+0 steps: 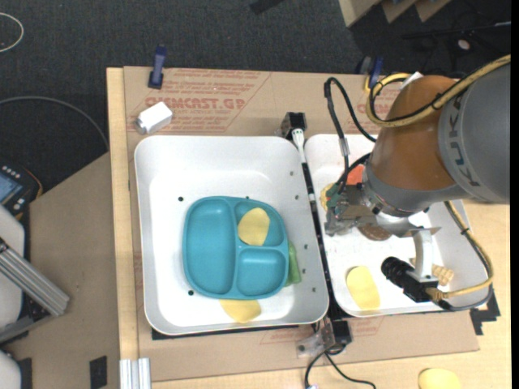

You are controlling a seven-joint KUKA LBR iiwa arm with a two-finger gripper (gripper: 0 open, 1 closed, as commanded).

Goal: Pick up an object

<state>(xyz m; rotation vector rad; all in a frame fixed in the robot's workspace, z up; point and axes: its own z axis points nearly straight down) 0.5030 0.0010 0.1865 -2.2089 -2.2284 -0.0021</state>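
Jaws at right bin [397, 305] 9 o'clock edge, masked by wrist [409, 148]; opening cannot be told. Yellow piece [362, 287] lies at 6 o'clock.

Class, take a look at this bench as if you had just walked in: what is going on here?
The robot arm reaches in from the right and hangs over the right bin, its gripper low near the bin's left side. Whether it has hold of anything cannot be told. A yellow piece lies loose in that bin. In the left bin sits a teal divided plate with a yellow slice in one compartment.
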